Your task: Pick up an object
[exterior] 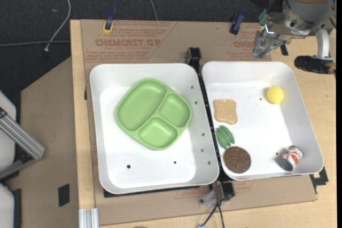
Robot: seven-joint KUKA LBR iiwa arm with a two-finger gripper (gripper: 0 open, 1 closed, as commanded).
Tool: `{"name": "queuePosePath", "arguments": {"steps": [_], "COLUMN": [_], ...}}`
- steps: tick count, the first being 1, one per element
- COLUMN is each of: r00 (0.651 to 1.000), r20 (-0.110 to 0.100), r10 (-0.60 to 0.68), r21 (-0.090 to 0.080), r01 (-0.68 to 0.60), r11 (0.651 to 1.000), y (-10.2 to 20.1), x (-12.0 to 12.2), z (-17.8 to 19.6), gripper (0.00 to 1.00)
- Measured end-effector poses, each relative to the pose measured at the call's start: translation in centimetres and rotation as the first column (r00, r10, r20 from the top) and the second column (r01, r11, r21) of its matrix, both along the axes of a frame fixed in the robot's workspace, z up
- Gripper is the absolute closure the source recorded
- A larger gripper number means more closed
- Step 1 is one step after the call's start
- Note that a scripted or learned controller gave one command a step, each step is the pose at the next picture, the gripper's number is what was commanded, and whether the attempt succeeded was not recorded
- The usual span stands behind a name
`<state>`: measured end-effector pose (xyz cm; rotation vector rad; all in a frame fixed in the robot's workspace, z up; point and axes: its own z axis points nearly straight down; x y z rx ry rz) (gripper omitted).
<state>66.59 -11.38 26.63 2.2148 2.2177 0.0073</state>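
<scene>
The right bin (251, 73) holds a yellow ball (275, 94) at its far side, a tan slice of toast (225, 110) near its left wall, and a green leafy piece (225, 136) below that. A round brown cookie (236, 159) lies at the front left and a small red-and-white can (292, 156) at the front right. My gripper (263, 45) hangs above the bench just beyond the right bin's far rim, up and left of the yellow ball. Nothing shows between its fingers.
The left bin (107, 131) holds a green three-compartment plate (154, 113). Black clamps (193, 54) sit between the bins at the far edge, and blue clips (110, 18) mark the cardboard's back edge. Cables lie on the dark floor at the back left.
</scene>
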Motion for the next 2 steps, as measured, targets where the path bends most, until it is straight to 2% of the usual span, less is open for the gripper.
{"name": "queuePosePath", "arguments": {"steps": [1, 2], "r00": [1.0, 1.0], "r20": [-0.012, -0.013], "r10": [0.001, 0.003], "r21": [0.003, 0.004], "r01": [-0.001, -0.003], "r11": [1.0, 1.0], "y": [3.6, 8.4], "x": [-2.3, -5.7], "z": [-0.5, -0.9], "gripper": [1.0, 1.0]}}
